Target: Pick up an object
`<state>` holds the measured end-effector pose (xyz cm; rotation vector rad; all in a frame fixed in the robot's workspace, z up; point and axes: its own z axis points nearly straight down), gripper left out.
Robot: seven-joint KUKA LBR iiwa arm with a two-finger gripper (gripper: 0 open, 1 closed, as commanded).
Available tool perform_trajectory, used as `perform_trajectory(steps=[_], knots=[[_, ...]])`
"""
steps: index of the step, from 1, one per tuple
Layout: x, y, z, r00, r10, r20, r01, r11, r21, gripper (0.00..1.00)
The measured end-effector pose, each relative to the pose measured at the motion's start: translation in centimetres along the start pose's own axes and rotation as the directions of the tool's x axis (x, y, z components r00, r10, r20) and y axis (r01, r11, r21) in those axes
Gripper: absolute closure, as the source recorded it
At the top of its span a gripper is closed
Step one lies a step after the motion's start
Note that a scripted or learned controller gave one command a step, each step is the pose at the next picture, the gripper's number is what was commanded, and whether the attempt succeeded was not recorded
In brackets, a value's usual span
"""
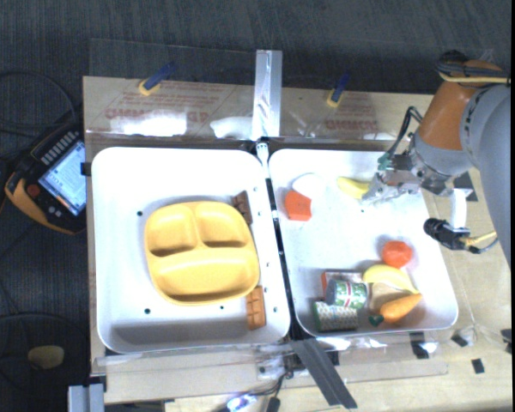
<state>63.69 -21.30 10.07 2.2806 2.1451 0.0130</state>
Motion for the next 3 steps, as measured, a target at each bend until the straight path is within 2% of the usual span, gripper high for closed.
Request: perform_trajectory(steps=[1,2,3], knots=[[0.3,0.0,0.0,1.0,-0.003,-0.003,0.003,1.0,0.0,0.0],[4.8,-1.0,-3.7,0.997,-0.074,0.001,0.074,0.997,0.015,0.0],[1.8,2.6,0.9,0.995,-0.095,0.001,0.095,0.995,0.014,0.0]])
